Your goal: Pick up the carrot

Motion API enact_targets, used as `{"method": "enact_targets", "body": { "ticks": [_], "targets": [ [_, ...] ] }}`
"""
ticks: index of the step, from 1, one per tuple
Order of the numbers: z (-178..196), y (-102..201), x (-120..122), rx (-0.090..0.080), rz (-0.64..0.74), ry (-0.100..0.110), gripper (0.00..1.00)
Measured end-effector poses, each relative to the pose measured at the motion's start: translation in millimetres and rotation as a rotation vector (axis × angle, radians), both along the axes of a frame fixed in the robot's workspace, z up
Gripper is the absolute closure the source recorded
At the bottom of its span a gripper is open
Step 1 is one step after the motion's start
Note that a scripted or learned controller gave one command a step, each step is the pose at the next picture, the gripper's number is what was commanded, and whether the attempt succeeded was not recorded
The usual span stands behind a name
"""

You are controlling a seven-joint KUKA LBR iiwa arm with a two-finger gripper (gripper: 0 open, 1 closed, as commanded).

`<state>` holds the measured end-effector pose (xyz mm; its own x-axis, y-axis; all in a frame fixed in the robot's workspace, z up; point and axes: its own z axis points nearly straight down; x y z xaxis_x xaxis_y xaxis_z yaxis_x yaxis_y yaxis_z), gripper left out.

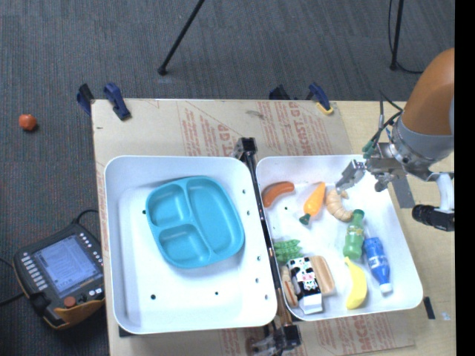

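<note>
Where the right bin [401, 232] meets its far half: carrot [315, 200], orange, tapered, with a small green top at the near-left end, lying at a slant on the white floor. Just left of a pale curled piece [339, 206] (croissant-like, touching or nearly so; cannot tell which). Right of a reddish-brown sausage [277, 192], apart from it.

Sharing the same bin: green bottle [354, 234], blue bottle [375, 259], banana [357, 285] at the near right, a leafy green item [288, 248], a black-and-white carton [305, 283] beside a striped tan piece [323, 274].

Gripper [364, 174] above the far right of that bin, near the carrot yet apart from it, nothing between the fingers; fingers spread, one reaching left toward the curled piece. Grey wrist and orange band entering from the right.

Left bin [122, 273]: a blue divided plate [196, 221], three compartments, nothing in them.

Surface: brown board [200, 121] with red printed lettering under both bins, blue clamps [116, 100] at its far edge. Room: dark grey carpet [74, 35], tripod legs [185, 28] at the far side, a small orange ball [27, 122] on the floor at far left, a handheld control pendant [61, 273] with a screen at near left.
</note>
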<state>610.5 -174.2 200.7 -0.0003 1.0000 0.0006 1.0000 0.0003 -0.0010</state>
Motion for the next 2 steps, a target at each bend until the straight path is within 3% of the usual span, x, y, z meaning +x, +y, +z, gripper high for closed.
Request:
{"method": "enact_targets", "body": {
  "ticks": [1,2],
  "targets": [
    [-114,62,33,0.002,0.180,0.003,0.00],
    [-103,61,34,0.001,0.179,-0.001,1.00]
  ]
}}
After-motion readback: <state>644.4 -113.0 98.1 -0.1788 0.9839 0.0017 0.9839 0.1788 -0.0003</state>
